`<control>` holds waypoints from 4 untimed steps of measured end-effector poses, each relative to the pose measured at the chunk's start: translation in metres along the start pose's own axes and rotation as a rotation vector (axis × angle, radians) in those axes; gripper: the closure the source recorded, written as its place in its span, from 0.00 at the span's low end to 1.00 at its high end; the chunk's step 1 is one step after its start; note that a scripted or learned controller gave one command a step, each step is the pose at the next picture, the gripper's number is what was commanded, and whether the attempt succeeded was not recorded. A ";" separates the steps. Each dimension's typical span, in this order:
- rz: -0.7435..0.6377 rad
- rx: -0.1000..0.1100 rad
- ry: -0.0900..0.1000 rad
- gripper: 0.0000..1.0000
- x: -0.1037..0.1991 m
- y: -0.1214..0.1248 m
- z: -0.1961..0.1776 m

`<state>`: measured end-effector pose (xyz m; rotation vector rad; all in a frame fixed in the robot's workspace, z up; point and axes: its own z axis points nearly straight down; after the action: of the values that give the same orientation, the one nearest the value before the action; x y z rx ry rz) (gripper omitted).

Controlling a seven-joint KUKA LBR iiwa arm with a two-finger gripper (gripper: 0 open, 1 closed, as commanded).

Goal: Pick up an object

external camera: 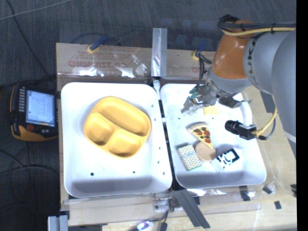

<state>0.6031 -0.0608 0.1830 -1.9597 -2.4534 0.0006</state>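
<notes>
- The left bin holds a big yellow bread-shaped toy, its long axis running toward upper right, well apart from the arm.
- In the right bin, the pizza slice lies just below the gripper, tip pointing toward the lower right.
- The gripper hangs at the bin's upper end; whether it is apart or together, I cannot tell.

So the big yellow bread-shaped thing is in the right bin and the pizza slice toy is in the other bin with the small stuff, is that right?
Not quite. The camera view shows the big yellow bread-shaped thing in the left bin, not the right one. The pizza slice toy lies in the other bin, the right bin, with the small stuff, as you said.
</notes>
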 end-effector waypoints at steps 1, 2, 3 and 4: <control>0.000 0.000 0.000 0.00 0.000 0.000 0.000; -0.042 0.002 -0.001 0.00 -0.046 -0.078 0.058; -0.065 -0.009 -0.004 0.00 -0.072 -0.047 0.093; -0.065 -0.012 -0.003 1.00 -0.071 -0.046 0.084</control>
<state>0.5738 -0.1400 0.0994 -1.8849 -2.5243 -0.0114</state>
